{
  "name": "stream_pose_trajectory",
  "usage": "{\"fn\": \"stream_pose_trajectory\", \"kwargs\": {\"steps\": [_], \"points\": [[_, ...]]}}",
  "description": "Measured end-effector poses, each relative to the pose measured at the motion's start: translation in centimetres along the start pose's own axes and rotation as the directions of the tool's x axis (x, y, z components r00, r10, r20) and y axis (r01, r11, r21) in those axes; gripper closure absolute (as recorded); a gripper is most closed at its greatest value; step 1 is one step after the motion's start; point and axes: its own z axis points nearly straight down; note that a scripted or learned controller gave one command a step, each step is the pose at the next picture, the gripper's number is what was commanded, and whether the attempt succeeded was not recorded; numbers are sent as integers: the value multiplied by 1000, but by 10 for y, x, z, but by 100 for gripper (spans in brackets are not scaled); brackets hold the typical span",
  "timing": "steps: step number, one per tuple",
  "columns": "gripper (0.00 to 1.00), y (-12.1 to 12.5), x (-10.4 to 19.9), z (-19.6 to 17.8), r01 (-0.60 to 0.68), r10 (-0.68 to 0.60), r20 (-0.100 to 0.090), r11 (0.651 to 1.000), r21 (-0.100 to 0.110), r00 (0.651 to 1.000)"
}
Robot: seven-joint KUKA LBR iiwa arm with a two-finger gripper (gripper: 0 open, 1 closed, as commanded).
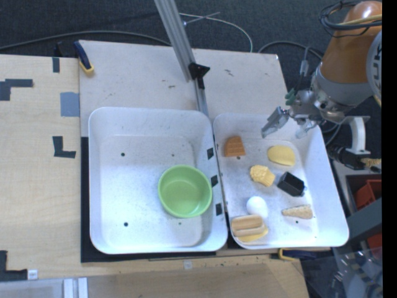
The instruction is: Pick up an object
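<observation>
Objects in right bin [329,185]: bread slice [234,146], yellow lump [281,155], black block [290,184], white egg [256,206]. Tool [288,126] spread wide, holding nothing.

Grey arm [347,82] with orange band, black cables, metallic tool [286,125].

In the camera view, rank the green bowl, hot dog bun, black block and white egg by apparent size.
1. Round green plastic bowl
2. Tan hot dog bun
3. Small black block and white egg look alike, so I won't rank them.
</observation>
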Motion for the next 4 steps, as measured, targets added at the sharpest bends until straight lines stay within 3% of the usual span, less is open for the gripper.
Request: {"fn": "stream_pose_trajectory", "kwargs": {"steps": [1,4], "points": [[0,0,0,0,0,0,0,1000,0,1000],[0,-3,18,164,-1,1,-1,1000,6,1000]]}}
